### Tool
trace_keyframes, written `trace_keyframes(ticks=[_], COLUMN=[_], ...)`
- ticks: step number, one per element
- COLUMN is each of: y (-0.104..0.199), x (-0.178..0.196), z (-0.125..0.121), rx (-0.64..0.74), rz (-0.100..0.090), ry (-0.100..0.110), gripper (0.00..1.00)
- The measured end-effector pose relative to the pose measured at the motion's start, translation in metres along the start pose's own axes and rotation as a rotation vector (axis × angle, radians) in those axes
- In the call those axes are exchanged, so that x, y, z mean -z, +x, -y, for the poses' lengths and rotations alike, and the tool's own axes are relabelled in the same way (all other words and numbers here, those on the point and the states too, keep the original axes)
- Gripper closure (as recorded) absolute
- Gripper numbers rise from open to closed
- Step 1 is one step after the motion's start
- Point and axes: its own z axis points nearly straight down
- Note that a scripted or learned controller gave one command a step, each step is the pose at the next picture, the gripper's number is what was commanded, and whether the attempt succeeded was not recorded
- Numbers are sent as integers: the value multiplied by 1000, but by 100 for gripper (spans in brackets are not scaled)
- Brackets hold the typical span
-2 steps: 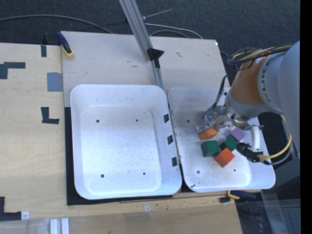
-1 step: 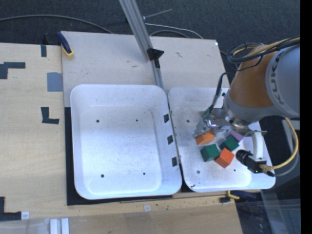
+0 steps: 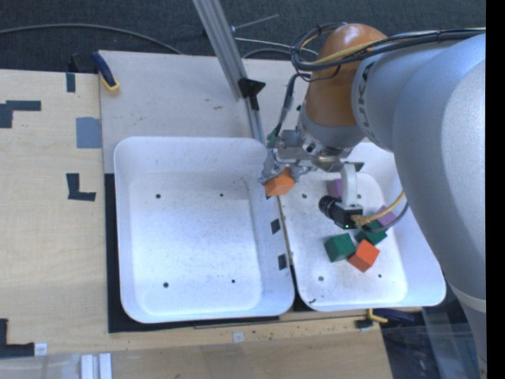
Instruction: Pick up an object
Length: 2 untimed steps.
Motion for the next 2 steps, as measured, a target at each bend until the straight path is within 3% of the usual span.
trace_keyframes(ticks=[1, 2], y=[-6, -21], x=[0, 37], z=[2, 29], rx=[-8, -10], rz=[4, 3], ry=[4, 1], gripper=[0, 0])
